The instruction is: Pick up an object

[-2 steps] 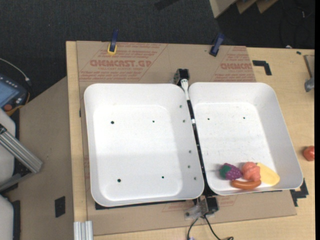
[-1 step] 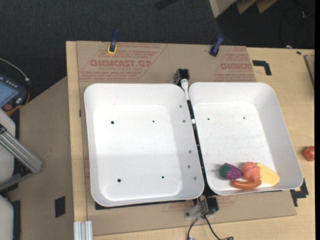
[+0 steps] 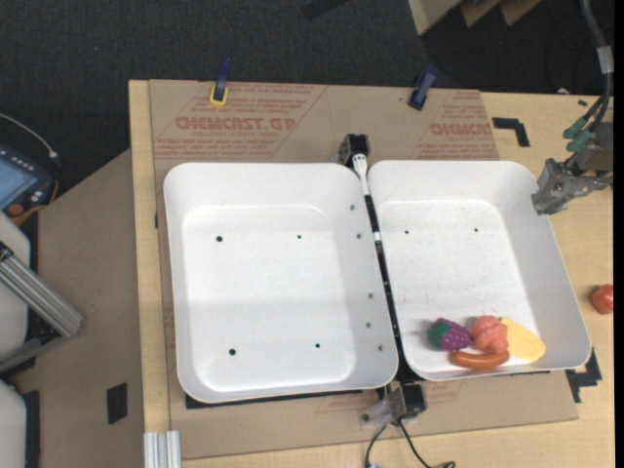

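Tool [image 3: 558, 191], grip state unclear, hovers well apart from small purple plastic grapes [image 3: 449, 334]; probably light, bumpy; pinch across the middle.

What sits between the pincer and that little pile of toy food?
In the camera view, bare white bin floor lies between the pincer at the right bin's upper right rim and the toy food in its lower right corner.

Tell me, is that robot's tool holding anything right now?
Nothing is held. The tool sits at the right bin's far right rim, apart from the toy foods clustered in that bin's near corner.
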